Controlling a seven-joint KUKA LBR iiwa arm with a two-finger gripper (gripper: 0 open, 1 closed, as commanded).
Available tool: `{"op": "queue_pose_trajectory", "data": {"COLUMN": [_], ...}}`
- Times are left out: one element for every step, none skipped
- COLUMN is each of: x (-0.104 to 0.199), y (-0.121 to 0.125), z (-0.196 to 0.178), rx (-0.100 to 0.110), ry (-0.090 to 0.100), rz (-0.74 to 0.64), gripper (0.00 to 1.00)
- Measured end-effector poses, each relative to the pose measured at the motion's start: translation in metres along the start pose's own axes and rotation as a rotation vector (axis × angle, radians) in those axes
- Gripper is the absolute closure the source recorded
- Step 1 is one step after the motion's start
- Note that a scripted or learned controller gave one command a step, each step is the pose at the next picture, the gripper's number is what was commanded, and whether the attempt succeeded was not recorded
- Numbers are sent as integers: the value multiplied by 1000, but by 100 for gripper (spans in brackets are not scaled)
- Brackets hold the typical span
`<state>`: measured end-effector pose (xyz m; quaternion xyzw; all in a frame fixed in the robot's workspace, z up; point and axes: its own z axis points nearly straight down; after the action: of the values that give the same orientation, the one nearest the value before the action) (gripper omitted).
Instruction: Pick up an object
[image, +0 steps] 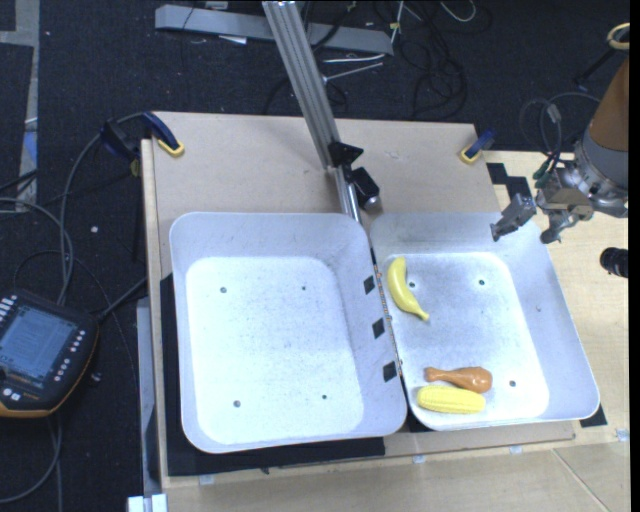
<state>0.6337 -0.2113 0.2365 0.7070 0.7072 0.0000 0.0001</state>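
At the frame's right edge the tool (532, 224) hangs wide and empty above the right bin (560, 330), well apart from the banana (404, 289).

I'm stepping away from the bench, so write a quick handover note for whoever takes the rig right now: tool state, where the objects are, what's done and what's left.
Tool: open, holding nothing, hovering over the upper right rim of the right bin.
Objects, all lying in the right bin: banana near the left wall toward the back; chicken drumstick near the front edge; corn cob just in front of the drumstick, the two close together or touching.
Left bin: holds none of the three objects.
Done: nothing picked yet.
Left: lower the tool onto one object, grip it and lift. The banana lies apart from the others, so it looks like the easier target.
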Motion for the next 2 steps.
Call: {"op": "queue_pose_trajectory", "data": {"x": [3,5], "y": [-5,-13], "z": [44,104], "rx": [4,5], "ry": [1,1], "rz": [0,0], "gripper": [0,0]}}
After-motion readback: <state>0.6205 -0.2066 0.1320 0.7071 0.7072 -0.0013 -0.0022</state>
